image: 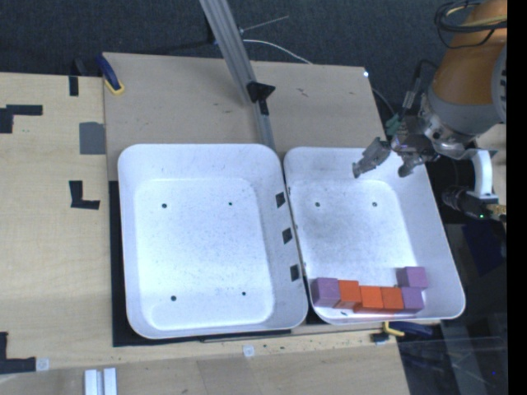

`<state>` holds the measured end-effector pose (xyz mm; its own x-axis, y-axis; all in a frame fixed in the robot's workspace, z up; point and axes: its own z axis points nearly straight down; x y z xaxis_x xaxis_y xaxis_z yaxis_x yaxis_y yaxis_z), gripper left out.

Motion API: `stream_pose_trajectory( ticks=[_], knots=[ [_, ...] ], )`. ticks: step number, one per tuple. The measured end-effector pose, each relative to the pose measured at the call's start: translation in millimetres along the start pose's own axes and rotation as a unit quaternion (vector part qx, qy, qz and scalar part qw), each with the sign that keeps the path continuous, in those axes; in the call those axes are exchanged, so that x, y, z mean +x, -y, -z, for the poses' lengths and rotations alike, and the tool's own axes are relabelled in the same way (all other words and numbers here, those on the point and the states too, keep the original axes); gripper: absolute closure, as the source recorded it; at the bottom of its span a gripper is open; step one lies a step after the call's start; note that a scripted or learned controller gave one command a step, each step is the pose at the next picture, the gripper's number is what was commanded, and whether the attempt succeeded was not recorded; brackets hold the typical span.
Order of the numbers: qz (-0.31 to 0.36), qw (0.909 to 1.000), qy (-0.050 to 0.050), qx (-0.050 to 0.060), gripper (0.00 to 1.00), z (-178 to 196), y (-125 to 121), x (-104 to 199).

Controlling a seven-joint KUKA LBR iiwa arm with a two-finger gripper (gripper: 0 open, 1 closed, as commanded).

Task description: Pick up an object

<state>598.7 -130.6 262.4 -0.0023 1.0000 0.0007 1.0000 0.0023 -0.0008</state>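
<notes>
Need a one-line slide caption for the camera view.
End effector open above right bin's far edge; purple and orange blocks line its near wall.

**Arm over the right bin, blocks in its near corner**

The gripper [385, 161] hangs over the far right part of the right bin [346, 220], fingers spread apart with nothing between them. Well away from it, along the bin's near edge, lies a row of blocks touching each other: a purple block [326, 290], orange blocks [372, 296], and two more purple blocks [412, 286] at the right end. The left bin [202, 237] sits just beside it on the table [49, 220].
</notes>
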Motion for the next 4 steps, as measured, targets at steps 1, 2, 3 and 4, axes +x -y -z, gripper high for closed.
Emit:
stream_pose_trajectory(
  ticks=[1,2,3,4],
  knots=[
    [0.001,1.0000,0.000,0.003,0.00,-62,-13,41],
    [0.001,1.0000,0.000,-0.002,0.00,-43,-51,59],
    [-0.002,1.0000,0.001,0.005,0.00,-151,-38,21],
    [0.002,1.0000,0.000,-0.005,0.00,-65,-77,57]
  ],
)
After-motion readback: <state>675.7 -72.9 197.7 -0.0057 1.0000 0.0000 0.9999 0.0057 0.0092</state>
